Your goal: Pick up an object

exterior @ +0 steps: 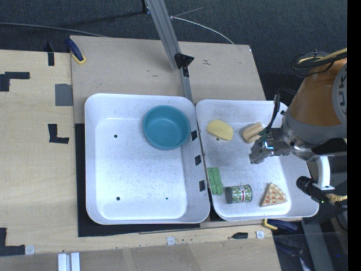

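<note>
My gripper (258,153) hangs over the right bin (240,171), near its right side, reaching in from the right. Just up and left of it lies a tan bread-roll piece (252,131), and farther left a yellow lemon-shaped piece (220,130). Below the gripper, a pizza slice (273,195) lies near the bin's front right corner. A small can with a red and green label (239,194) rests on its side at the front, with a green flat strip (215,180) beside it. I see nothing between the fingers.
The left bin (113,174) holds a blue bowl (166,127) at its back right. A slanted metal pole (166,30) runs down to the gap between the bins. The arm's orange band (318,100) sits over the right rim.
</note>
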